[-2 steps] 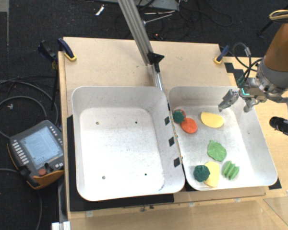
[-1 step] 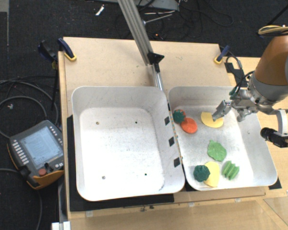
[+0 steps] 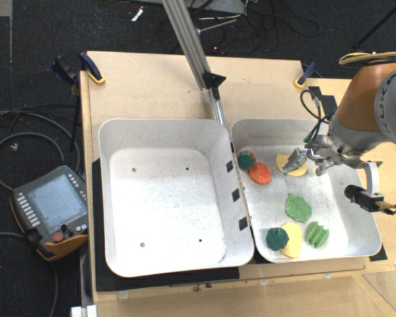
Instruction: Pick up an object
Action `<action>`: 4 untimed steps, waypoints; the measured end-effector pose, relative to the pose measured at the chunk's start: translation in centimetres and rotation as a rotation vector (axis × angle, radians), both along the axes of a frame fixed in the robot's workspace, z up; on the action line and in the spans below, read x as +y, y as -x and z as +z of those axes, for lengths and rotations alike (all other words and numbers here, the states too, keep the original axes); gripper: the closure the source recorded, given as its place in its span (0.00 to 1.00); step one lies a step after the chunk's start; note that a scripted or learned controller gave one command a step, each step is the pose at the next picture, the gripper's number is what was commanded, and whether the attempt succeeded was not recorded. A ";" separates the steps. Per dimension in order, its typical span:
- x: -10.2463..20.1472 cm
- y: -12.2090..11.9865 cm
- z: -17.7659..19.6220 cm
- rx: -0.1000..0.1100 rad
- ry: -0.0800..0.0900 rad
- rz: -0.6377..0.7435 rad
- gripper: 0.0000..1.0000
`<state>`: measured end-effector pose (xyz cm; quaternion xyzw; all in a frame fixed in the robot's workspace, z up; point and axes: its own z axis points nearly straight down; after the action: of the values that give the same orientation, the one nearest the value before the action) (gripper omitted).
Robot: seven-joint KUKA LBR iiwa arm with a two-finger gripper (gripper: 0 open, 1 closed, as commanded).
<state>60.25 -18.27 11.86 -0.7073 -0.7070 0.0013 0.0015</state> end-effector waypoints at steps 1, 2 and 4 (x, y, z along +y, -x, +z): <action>0.1 0.0 -2.5 -0.001 0.000 0.000 0.00; 0.0 -0.1 -1.3 -0.006 0.001 0.000 1.00; -1.4 0.1 9.9 -0.010 0.003 0.000 1.00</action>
<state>60.15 -19.70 21.78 -0.7073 -0.7069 -0.0013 -0.0032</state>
